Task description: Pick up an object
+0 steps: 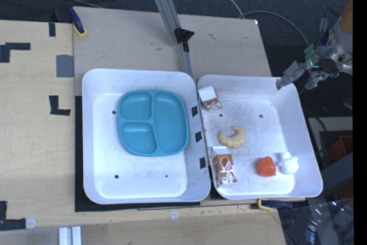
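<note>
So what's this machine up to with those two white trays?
A robot arm is meant to pick up an object. Its gripper hangs at the upper right corner of the right bin, fingers spread, holding nothing. In that bin lie a croissant, a red ball, a small white object and two little cartons. The left bin holds a blue divided plate.

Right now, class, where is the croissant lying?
The croissant lies near the middle of the right bin, below the small carton and above the larger carton, up-left of the red ball.
</note>
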Available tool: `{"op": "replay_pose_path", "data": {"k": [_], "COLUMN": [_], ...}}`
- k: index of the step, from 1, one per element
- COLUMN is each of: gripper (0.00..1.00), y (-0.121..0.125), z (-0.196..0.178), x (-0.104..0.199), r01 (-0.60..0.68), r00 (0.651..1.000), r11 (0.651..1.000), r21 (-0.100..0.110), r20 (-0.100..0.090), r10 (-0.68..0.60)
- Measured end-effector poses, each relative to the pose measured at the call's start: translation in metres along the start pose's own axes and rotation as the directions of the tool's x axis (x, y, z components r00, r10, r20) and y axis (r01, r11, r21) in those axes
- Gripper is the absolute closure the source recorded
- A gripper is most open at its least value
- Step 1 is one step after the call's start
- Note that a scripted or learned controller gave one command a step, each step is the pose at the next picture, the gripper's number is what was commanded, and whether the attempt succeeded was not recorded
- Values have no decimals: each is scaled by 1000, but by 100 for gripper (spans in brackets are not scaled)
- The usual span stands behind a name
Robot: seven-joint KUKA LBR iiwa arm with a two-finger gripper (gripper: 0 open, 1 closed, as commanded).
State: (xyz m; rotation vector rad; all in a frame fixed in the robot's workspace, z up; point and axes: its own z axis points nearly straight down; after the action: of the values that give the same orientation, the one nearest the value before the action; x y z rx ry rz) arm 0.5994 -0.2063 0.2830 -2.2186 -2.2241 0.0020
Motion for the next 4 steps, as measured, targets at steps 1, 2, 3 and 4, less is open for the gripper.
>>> {"op": "replay_pose_path", "data": {"k": [1, 2, 3, 4], "gripper": [0, 0, 0, 0], "y": [0, 8, 8, 5], "z": [0, 49, 114, 161], "x": [0, -2, -3, 5], "r01": [0, -1, -1, -1], "r00": [1000, 1000, 1000, 1000], "r11": [1000, 1000, 1000, 1000], "r21": [0, 4, 7, 5], "r20": [0, -1, -1, -1], "r10": [0, 1, 1, 1]}}
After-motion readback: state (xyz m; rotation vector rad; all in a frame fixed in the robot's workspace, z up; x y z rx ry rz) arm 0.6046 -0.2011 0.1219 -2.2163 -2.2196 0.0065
